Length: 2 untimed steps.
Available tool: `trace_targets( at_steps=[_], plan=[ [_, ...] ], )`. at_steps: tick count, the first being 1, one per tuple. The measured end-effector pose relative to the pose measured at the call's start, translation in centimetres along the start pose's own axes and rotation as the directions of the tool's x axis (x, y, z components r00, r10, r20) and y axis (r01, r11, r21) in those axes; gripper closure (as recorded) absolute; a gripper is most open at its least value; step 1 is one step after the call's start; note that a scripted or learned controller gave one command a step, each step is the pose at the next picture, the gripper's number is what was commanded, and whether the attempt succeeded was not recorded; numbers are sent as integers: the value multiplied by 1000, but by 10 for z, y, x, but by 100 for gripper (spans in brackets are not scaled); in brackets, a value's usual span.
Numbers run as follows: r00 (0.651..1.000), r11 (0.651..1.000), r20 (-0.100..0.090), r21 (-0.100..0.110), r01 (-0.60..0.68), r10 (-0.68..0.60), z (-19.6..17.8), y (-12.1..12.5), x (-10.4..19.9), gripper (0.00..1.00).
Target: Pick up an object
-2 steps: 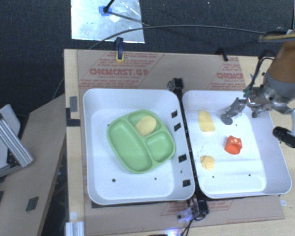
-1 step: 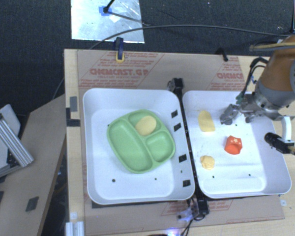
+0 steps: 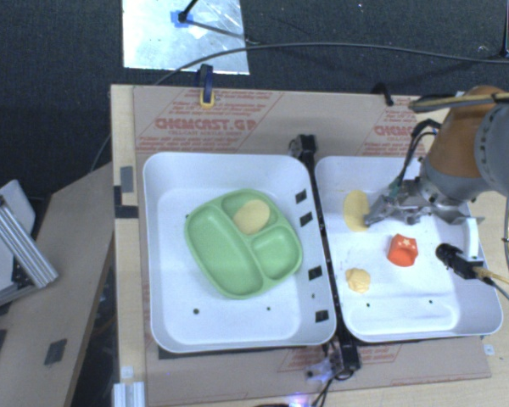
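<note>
In the right bin (image 3: 424,320) lie three small objects: a pale yellow piece (image 3: 355,209) near the bin's left wall, a smaller yellow lump (image 3: 358,279) below it, and a red piece (image 3: 402,249) in the middle. My gripper (image 3: 379,214) is low over the right bin, its tip right beside the pale yellow piece on that piece's right side. The red piece lies just below and right of the gripper, apart from it. Nothing is seen held.
The left bin (image 3: 178,312) holds a green divided plate (image 3: 229,257) with a yellow food piece (image 3: 253,217) in its upper compartment. The grey arm with its orange band (image 3: 458,147) comes in over the right bin's far right. A black divider (image 3: 318,236) separates the bins.
</note>
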State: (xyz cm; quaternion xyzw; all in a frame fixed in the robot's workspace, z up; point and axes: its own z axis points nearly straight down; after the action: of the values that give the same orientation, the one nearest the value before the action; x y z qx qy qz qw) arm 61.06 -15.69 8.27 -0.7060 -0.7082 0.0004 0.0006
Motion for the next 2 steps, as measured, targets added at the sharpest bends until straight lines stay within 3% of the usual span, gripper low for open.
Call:
trace_targets(
  at_steps=[1, 2],
  plan=[
    [1000, 1000, 2, -7, -1, 1, -14, 2, -1, 100],
    [1000, 1000, 2, -7, 1, -1, -58, 1, 0, 100]
  ],
)
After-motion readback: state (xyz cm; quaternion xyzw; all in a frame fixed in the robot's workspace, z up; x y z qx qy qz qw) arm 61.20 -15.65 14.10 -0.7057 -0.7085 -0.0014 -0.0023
